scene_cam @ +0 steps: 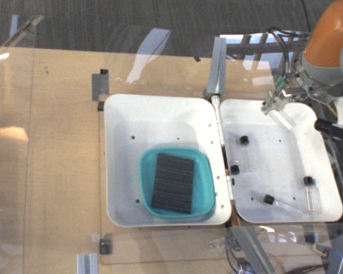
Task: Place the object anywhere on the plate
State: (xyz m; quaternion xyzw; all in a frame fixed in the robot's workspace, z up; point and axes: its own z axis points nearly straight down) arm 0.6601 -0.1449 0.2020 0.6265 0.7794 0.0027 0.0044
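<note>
A dark grey ribbed block (pixel 173 182) lies flat on the teal plate (pixel 204 174), a little left of the plate's middle. The plate sits in the front part of the left white bin (pixel 121 147). My gripper (pixel 276 104) hangs at the back edge of the right bin (pixel 286 153), under the orange band of the arm (pixel 330 36). It is far from the plate and the block, and nothing shows in its grasp.
Several small clear tubes with black caps lie scattered in the right bin, such as one at the back left (pixel 243 140) and one at the front (pixel 268 199). A metal post (pixel 217 64) stands behind the gap between the bins.
</note>
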